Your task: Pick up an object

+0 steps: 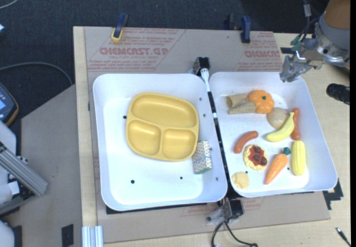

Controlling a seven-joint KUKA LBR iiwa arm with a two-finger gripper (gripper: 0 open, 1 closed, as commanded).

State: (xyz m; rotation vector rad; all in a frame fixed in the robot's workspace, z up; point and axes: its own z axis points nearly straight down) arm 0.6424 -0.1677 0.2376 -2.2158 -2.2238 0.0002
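Here the claw [291,72] hangs over the far rim of the right bin [317,176], gripping nothing that can be seen; whether its fingers are parted or closed cannot be told.

Nearest below the claw lie an orange pumpkin [261,100] and a tan cone [240,103], touching each other. Further toward the near edge from the claw sit a pale potato [276,117], a yellow banana [282,130], a thin red chilli [296,122], a sausage [246,141], a small pizza [256,156], a carrot [276,167], a corn cob [298,157] and a pale lump [241,179]. Well to the claw's left, the left bin [108,151] holds a yellow divided plate [162,126], with a speckled block [202,157] just beside the plate's near right corner. Both bins rest on the surface [89,51].
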